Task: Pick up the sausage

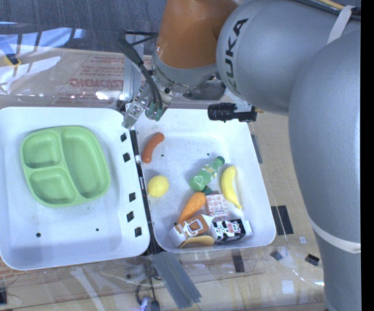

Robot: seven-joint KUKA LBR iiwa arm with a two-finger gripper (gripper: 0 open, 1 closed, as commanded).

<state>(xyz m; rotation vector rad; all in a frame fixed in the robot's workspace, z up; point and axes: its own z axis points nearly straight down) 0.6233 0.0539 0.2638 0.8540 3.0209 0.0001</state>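
Pincer (142, 111) above the right bin's (255, 173) far-left corner, near sausage (152, 146).

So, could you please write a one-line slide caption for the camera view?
KUKA arm's gripper hovers above the sausage in the right bin; green tray sits in the left bin.

Arm (290, 50): bulky grey casing, black KUKA lettering, orange band above wrist. Black cables along top. Small metallic gripper (140, 109).

Sausage (152, 146) – smooth, glossy; bins (5, 193) – matt white plastic.
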